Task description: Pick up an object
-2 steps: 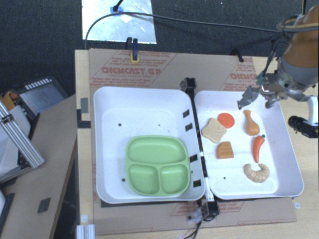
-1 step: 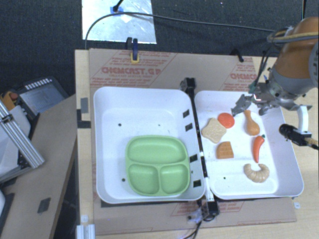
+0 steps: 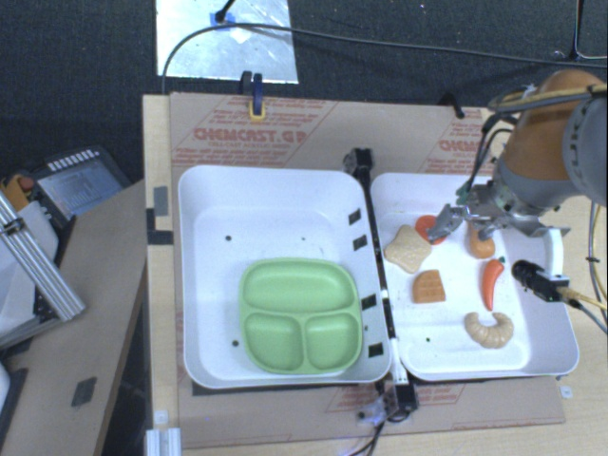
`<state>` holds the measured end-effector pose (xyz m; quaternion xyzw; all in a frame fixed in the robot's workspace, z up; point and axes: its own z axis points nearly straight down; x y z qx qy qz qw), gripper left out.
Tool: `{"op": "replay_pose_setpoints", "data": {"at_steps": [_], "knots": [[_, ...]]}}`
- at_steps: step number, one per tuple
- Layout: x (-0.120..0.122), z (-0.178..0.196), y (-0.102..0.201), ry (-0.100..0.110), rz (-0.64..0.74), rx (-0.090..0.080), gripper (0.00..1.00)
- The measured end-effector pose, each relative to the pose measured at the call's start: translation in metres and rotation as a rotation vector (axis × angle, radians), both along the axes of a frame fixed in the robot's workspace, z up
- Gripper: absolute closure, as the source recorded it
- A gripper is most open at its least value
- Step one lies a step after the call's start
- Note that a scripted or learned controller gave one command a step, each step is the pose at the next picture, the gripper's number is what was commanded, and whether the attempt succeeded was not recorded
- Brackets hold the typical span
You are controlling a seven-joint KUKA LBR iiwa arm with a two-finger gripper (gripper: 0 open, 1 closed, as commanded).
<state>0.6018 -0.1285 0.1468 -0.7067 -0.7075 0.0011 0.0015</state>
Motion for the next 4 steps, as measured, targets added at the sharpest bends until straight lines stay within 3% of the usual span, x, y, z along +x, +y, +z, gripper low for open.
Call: {"op": "replay_pose_setpoints", "data": {"at_steps": [1,2,4], "knots": [[0.001,-0.042,-0.002,-0.002,0.000,0.000,0.00],[0.003,-0.028,-0.002,-0.007,0.001,-0.001,1.00],[-0.005,0.065,0.000,-0.010,0.001,-0.002,1.00]]}}
